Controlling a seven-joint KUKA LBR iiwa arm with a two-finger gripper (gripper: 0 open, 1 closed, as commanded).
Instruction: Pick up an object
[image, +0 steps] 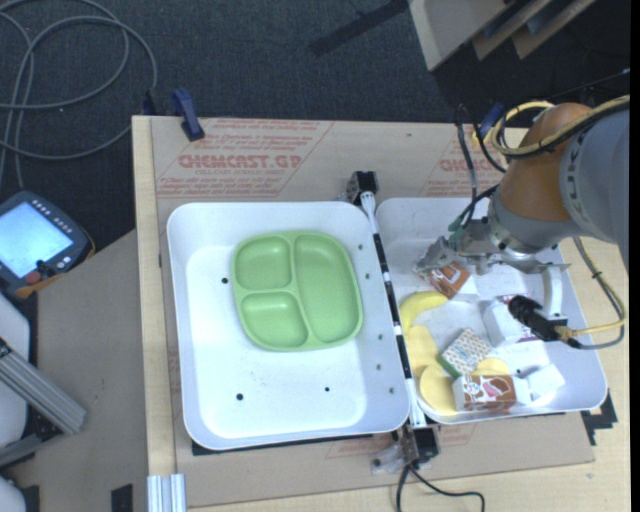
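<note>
My gripper (447, 258) is low over the far left part of the right bin (590, 385). It hangs from the grey arm with the orange band (535, 170). Right below its tip lies a small brown and orange packet (452, 279), touching it or nearly so. Further forward in the same bin lie yellow pieces (423, 306), a green-patterned box (466, 352), a brown and red carton (487, 391) and a white block (499, 320).
The left bin (200, 330) holds a green divided plate (297, 290). A raised divider (388, 300) separates the two bins. A blue clamp (186, 113) sits on the bench's far left edge. Cables and a handheld screen (35, 245) lie off the bench at left.
</note>
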